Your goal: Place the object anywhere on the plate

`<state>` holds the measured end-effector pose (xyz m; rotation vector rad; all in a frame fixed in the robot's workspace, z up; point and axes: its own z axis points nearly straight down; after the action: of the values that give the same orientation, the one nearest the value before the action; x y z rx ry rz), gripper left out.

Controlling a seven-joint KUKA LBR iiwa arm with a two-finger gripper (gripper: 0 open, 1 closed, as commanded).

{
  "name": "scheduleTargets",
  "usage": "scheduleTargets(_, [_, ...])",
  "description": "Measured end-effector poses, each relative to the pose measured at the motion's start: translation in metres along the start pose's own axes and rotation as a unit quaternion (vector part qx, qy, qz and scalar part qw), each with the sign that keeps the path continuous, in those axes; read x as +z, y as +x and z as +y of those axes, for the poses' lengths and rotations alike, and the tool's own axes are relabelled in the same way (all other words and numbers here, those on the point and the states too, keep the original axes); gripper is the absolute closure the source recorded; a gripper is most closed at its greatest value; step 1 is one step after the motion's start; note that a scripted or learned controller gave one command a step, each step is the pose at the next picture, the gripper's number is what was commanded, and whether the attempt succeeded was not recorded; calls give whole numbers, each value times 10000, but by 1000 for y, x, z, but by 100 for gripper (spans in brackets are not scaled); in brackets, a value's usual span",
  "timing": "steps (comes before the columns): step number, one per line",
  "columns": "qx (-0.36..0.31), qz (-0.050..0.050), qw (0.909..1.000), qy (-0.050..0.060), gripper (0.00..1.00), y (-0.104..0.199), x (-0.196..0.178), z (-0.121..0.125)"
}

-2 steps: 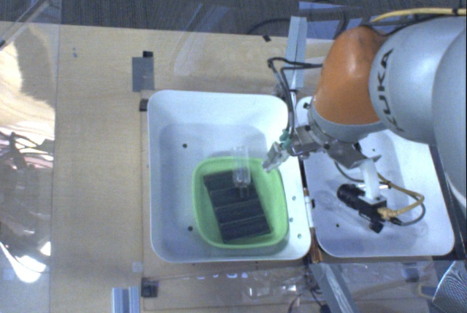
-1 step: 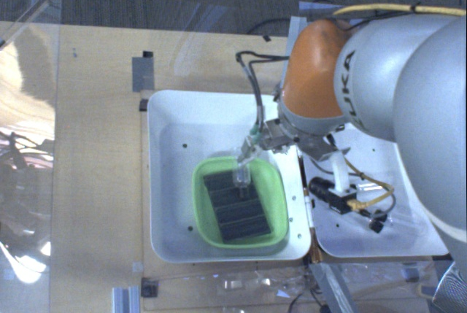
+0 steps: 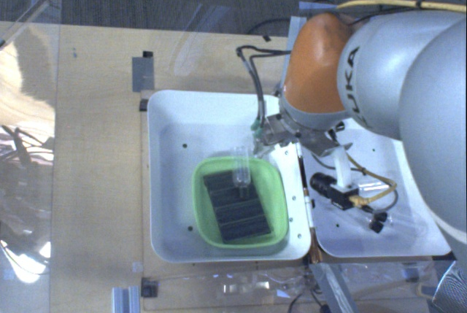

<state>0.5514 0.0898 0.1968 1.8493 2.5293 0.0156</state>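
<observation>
White left bin holds the green plate, and the dark ridged object lies flat on it, so placing looks nearly done. The gripper hangs at the object's far end. Clamped or apart, I cannot tell, so release may remain.

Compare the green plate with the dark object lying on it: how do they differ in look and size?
The green plate is bright and smooth, with rounded corners and a raised rim; the dark object is nearly black and ridged. The plate is roughly square and larger; the object is an oblong that fits inside it, lying aslant. Both are in the left bin.
</observation>
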Motion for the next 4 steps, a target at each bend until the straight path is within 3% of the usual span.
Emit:
scheduleTargets(1, [0, 0, 10000, 1, 0, 0, 0, 0])
scheduleTargets(2, [-137, 5, 9999, 37, 0, 56, 4, 21])
scheduleTargets(3, [284, -4, 9996, 19, 0, -19, -48, 9])
scheduleTargets(4, [495, -4, 9988, 23, 0, 3, -55, 22])
